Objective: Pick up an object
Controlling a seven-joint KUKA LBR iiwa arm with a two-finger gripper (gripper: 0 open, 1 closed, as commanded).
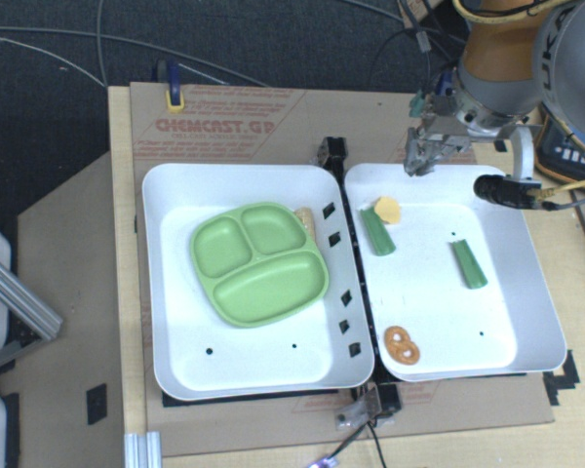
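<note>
We count four candidates in the right bin (526, 291): a yellow piece (388, 210) touching a green stick (377, 232), a second green stick (469, 263) and a pretzel (401, 345) near the front. The gripper (421, 161) hangs above the bin's back rim, nothing between its fingers; we cannot tell their spread. Descending here, we judge, risks striking the rim or nudging the touching pair.

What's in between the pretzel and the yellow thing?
In the camera view, only bare white bin floor lies between the pretzel and the yellow piece.
</note>
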